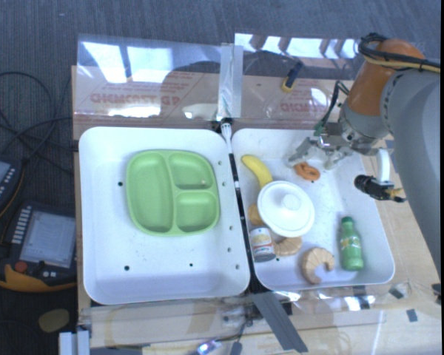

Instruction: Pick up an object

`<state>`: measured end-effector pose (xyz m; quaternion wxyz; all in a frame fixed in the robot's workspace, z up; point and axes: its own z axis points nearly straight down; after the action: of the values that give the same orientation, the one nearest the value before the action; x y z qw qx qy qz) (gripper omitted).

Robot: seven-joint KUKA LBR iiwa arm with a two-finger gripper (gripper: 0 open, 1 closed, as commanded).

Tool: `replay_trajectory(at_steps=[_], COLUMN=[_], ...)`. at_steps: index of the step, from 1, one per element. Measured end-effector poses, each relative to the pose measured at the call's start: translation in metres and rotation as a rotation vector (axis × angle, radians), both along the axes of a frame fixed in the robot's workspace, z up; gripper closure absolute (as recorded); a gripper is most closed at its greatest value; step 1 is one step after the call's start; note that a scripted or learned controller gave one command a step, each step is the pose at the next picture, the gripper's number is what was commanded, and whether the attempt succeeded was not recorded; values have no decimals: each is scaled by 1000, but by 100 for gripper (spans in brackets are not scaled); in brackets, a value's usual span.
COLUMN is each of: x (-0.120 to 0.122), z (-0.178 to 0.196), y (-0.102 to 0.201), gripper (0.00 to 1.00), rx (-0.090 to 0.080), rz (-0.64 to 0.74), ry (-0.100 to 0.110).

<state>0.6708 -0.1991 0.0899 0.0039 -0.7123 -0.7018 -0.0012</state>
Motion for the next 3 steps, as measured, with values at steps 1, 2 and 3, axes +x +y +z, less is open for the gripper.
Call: replay_trajectory(at_steps=[1,2,3], x=[2,-38,-22], z=[10,98,75], y=[-2,23,2], gripper=[100,100,100], rx=[-12,-7,-14], rz=[4,-186,-146], ry=[-11,-1,0])
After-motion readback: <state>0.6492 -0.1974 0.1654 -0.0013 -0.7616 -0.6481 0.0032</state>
